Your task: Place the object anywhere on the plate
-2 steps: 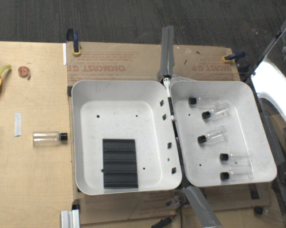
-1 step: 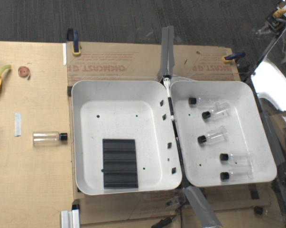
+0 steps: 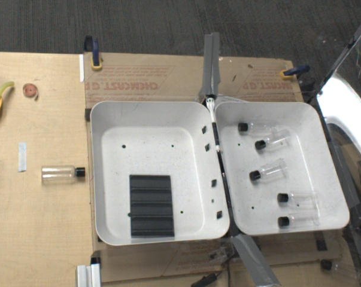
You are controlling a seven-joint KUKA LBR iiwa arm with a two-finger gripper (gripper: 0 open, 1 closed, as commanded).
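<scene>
Black ribbed plate (image 3: 151,206) touches left bin's (image 3: 108,124) front wall.

My desk under flat, even light

Pale wooden desk (image 3: 42,220) fills my left; brown printed cardboard (image 3: 144,79) lies clamped over it, and dark grey carpeted floor (image 3: 168,11) runs along the far side.

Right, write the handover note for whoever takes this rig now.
Plate: the black ribbed plate lies in the left bin, near its front edge, with nothing on it.
Objects: five clear vials with black caps lie loose in the right bin. A sixth vial lies on the bench left of the bins.
Done: nothing placed yet.
Left: pick a vial and set it on the plate.
</scene>
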